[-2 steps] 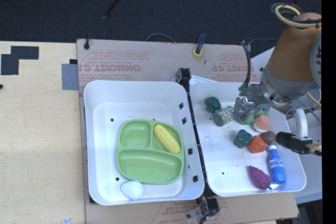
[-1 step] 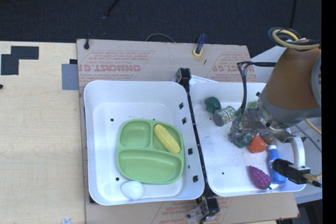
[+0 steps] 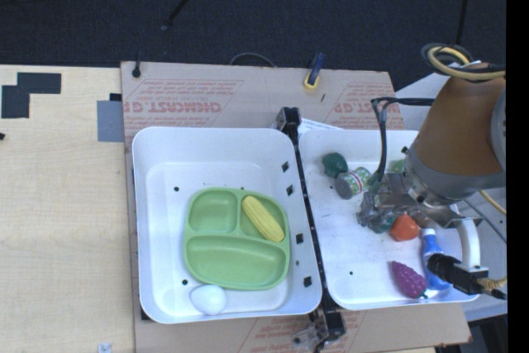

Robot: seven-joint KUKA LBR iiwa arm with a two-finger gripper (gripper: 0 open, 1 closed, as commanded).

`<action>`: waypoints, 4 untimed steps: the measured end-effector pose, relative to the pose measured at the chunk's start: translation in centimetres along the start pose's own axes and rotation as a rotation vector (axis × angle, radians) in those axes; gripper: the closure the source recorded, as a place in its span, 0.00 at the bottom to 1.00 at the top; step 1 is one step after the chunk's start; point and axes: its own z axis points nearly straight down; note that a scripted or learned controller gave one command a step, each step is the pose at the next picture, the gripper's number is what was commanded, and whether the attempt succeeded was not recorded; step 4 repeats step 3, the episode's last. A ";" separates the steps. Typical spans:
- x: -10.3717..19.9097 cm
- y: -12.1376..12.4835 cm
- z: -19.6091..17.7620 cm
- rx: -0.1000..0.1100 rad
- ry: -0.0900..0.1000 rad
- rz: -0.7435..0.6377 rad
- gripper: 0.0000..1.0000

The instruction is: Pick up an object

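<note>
**Tool low in the right bin, among the small items**

From my seat I see 2 white bins side by side on the surface. The left bin point(image 3: 153, 178) carries a green divided tray point(image 3: 235, 260) with 3 compartments; a yellow corn cob point(image 3: 263, 217) lies tilted in the upper right compartment. A white egg point(image 3: 208, 298) sits just below the tray, near the bin's front left corner.

The right bin point(image 3: 347, 277) is where the arm point(image 3: 459, 128) has reached in from the right. Its tool point(image 3: 378, 215) is down near the bin floor, roughly in the middle of the bin. I cannot tell how it is set (the dark metal parts blur together and the wrist covers much of it), and I see nothing clearly caught in it.

Candidates for picking lie close around it. A small jar point(image 3: 354, 181) lies on its side just up and left of the tool, and a dark green object point(image 3: 335, 164) sits beside the jar, further toward the back. An orange-red object point(image 3: 404, 228) is just right of the tool, touching or nearly so. A blue and white tube point(image 3: 431, 256) lies toward the front right, and a purple object point(image 3: 407, 279) rests near the front wall, beside the tube.
</note>
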 end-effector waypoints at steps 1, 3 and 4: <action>0.2 -0.5 1.6 0.001 -0.001 0.002 1.00; 0.4 -0.8 -0.2 -0.002 -0.001 -0.001 1.00; 0.4 -0.8 -0.2 -0.002 -0.001 -0.001 1.00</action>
